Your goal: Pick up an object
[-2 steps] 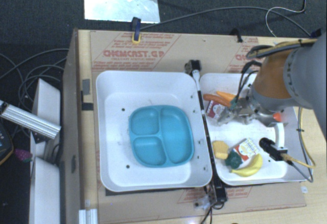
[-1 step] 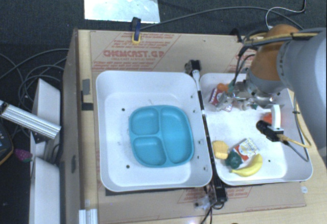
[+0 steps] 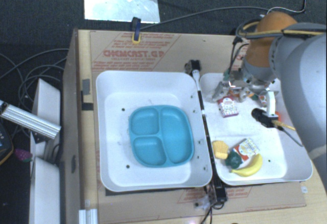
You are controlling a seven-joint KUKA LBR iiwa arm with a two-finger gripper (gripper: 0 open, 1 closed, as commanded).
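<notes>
care is needed in the camera view: the gripper (image 3: 236,91) should be lowered squarely over the small red-and-white packet (image 3: 228,108) before closing. the packet lies in the right bin (image 3: 296,166), just near of the fingertips, ungrasped. finger state cannot be told.

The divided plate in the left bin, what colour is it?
The divided plate is light blue, clear in the camera view against the white left bin.
</notes>
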